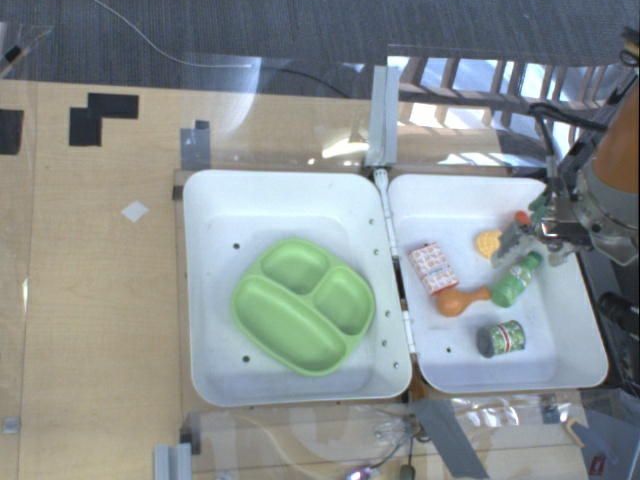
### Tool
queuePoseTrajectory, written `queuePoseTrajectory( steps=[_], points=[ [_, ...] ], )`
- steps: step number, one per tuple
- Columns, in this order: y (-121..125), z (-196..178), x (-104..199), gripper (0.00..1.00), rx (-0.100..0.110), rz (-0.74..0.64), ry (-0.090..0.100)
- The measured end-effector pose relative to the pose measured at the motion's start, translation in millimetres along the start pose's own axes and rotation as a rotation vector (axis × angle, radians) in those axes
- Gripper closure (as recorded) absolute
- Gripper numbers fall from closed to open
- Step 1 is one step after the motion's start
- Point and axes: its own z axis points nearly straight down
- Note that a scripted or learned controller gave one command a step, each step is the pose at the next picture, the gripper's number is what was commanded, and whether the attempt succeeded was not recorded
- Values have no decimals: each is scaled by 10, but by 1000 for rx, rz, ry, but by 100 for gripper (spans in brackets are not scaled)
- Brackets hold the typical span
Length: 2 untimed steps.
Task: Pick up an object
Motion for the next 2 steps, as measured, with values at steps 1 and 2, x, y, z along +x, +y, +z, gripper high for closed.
queuePoseTrajectory(
  steps=[1, 2],
  points=[
    [220, 1629, 304, 0, 0, 34, 1],
    [145, 1767, 253, 0, -30, -51, -8]
  ],
)
